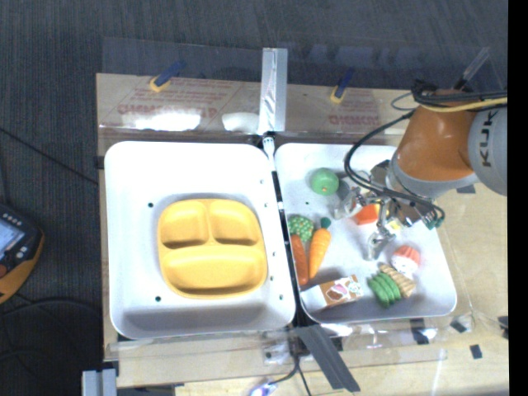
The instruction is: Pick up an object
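Pincer (381, 231) tips — blurred, grip unclear

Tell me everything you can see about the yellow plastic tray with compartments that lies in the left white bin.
The yellow plastic divided tray lies flat, open side up, near the middle of the left white bin. It is a rounded rectangle, smooth and slightly glossy, with three shallow compartments: two smaller ones side by side at the far edge and one long one along the near edge. Low ridges separate them. Nothing lies in the compartments. It rests on the bin floor and touches none of the bin's walls.
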{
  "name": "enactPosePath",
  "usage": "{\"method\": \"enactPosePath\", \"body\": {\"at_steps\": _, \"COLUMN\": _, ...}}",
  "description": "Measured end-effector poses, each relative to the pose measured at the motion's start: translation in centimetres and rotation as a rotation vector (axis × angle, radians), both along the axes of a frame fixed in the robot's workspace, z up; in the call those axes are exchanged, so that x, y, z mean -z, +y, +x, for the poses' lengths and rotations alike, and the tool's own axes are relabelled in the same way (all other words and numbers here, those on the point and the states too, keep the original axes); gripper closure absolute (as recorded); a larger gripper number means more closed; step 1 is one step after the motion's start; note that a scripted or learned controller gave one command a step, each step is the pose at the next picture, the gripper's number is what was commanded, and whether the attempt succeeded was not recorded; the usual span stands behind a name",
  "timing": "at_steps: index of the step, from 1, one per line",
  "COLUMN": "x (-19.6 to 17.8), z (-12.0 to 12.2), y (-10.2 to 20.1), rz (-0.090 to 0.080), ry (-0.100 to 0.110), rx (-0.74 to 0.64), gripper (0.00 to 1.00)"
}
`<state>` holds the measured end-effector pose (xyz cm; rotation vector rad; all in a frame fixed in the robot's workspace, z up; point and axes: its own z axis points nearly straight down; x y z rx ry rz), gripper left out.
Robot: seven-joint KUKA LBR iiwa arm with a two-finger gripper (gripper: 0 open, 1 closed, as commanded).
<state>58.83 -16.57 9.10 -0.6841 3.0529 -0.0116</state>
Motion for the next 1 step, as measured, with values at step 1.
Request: {"method": "enactPosePath", "body": {"at_steps": 1, "x": -0.04, "z": -2.49, "y": -1.22, "rz": 0.006, "ry": -0.004, "rx": 0.119, "gripper": 0.00}}
